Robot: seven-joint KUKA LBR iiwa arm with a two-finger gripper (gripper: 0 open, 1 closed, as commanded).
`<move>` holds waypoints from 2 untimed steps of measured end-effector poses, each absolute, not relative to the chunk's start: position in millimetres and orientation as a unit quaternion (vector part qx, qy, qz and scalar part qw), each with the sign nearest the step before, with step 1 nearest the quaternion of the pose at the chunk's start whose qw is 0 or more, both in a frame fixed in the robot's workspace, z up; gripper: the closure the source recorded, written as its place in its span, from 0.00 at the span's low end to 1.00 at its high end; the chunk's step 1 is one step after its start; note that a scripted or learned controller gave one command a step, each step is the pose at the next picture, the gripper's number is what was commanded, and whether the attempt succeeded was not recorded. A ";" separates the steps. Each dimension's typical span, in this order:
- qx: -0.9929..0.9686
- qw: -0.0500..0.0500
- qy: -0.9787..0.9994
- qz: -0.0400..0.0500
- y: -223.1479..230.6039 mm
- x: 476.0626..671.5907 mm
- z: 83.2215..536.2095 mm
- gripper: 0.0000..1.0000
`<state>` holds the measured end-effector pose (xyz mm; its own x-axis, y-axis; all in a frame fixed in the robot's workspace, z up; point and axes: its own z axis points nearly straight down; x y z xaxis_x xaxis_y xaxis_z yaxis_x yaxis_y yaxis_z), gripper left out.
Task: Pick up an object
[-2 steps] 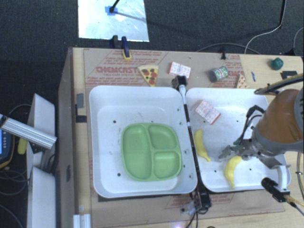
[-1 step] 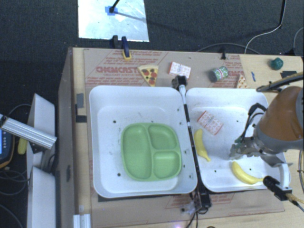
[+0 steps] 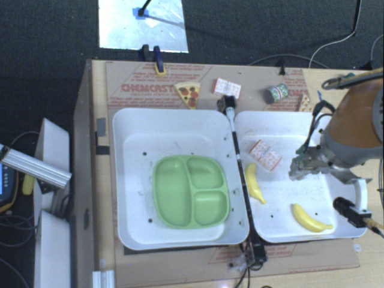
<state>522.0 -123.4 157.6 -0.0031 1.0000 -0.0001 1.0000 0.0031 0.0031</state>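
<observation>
The right bin (image 3: pixel 282 122) holds two yellow bananas and a small pink-and-white patterned packet (image 3: pixel 264 154). One banana (image 3: pixel 254 183) lies against the bin's left wall, the other (image 3: pixel 309 218) near the front right corner. My gripper (image 3: pixel 300 166) hangs low over the right half of this bin, to the right of the packet and above the second banana. I see nothing between its fingers.
The left bin (image 3: pixel 135 131) holds a green divided plate (image 3: pixel 191 191). Behind the bins on the cardboard lie a pizza-slice toy (image 3: pixel 188 93), a patterned card (image 3: pixel 227 88) and a small green can (image 3: pixel 277 93). The arm's orange band (image 3: pixel 357 110) looms over the right bin's right edge.
</observation>
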 end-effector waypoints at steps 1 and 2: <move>0.706 0.001 0.708 0.001 -26.5 548.5 212.0 1.00; 0.707 0.000 0.708 0.000 -71.5 528.7 184.0 1.00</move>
<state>528.7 -71.5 184.0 -0.0012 1.0000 -0.0009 1.0000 0.0012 0.0005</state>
